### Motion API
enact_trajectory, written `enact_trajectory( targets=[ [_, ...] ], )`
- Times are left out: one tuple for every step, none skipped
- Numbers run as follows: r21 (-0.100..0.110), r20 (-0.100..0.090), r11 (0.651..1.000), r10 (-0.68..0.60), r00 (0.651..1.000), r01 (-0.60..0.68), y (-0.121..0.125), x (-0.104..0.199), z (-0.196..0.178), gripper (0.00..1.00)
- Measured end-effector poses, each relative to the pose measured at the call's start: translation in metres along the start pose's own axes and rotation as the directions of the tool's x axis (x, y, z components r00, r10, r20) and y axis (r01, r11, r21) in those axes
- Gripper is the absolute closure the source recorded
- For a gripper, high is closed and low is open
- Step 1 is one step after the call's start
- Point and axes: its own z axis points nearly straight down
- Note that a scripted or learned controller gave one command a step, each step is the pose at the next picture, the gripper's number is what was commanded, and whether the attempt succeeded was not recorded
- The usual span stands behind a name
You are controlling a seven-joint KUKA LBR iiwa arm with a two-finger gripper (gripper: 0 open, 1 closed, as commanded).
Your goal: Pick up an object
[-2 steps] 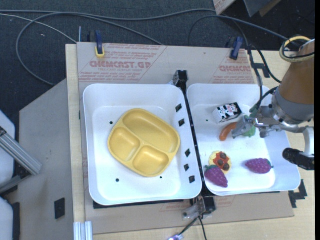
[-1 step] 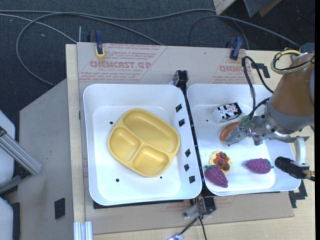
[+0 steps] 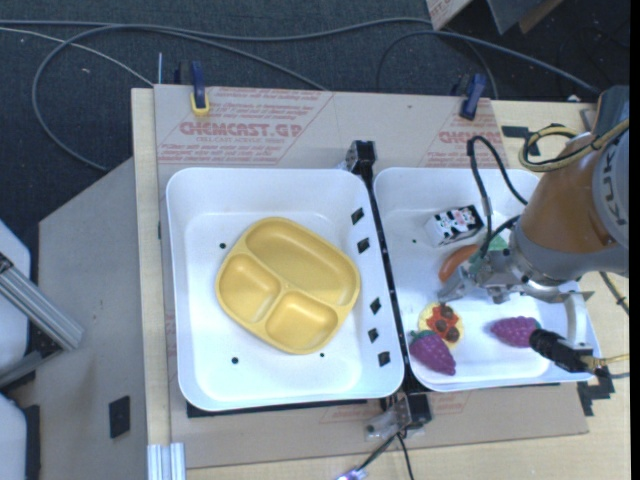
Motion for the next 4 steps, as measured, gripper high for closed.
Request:
enact_trajectory(
  targets=[
    [-0.005, 0.001, 1.000, 0.000, 1.000, 0.000, 0.001, 0.000, -0.013, 1.00],
    [-0.010, 0.004, 1.000, -0.002, 1.000, 0.002, 0.012, 0.000, -0.065, 1.00],
    [-0.009, 0.004, 1.000, -0.002, 1.000, 0.002, 0.007, -0.001, -0.111, 1.00],
    [-0.013, 0.005, 1.000, -0.003, 1.000, 0.003, 0.011, -0.001, -0.175, 1.00]
  ],
)
